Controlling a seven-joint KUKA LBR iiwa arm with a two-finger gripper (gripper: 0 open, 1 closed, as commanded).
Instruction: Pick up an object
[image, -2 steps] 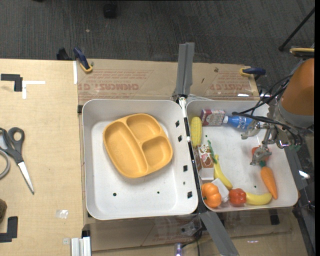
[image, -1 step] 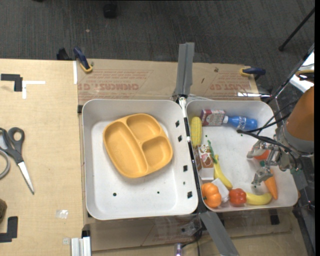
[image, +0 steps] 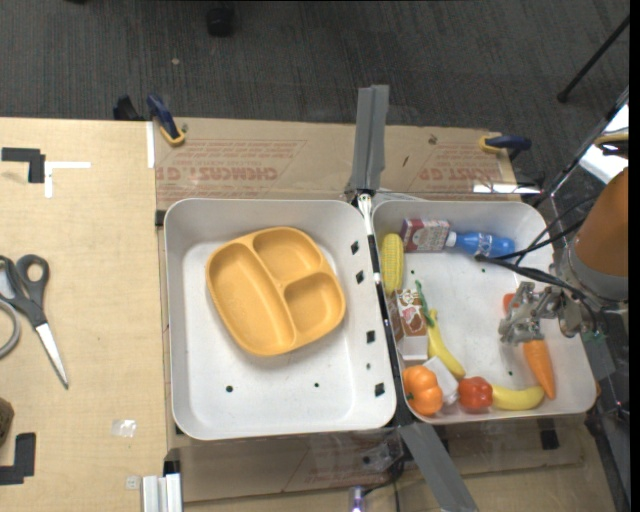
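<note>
- Nearest to the camera: curved banana (image: 518, 398), right at the pointy tip of the carrot (image: 540, 368), down by the near wall of the right bin (image: 470, 300).
- Left of the carrot, in a row along that same wall: red tomato (image: 476, 394), then orange (image: 424, 390).
- Further left of the carrot and a bit higher up: second banana (image: 445, 350) and a small brown box (image: 410, 318).
- Far up and left of the carrot, by the far wall: corn cob (image: 392, 262), milk carton (image: 425, 236) and blue bottle (image: 483, 242).
- Well apart from the carrot, way off to its left: yellow plate (image: 277, 290) in the left bin (image: 200, 400).
- Just above the carrot's fat end: pincer (image: 518, 322), very close to it. Too hard to say if touching.
- Cannot tell if open or closed.
- Key thing for the next move: from the pincer, only a tiny way toward the camera and a bit to the right to reach the carrot.
- Long way of the carrot: from the fat end by the pincer down to the tip by the banana, leaning a little right.
- Probably the easiest toy to pick. Best to squeeze across the thin way, not along the long way.
- Could go wrong: bumping the banana at the tip, or the bin wall close on the carrot's right.
</note>
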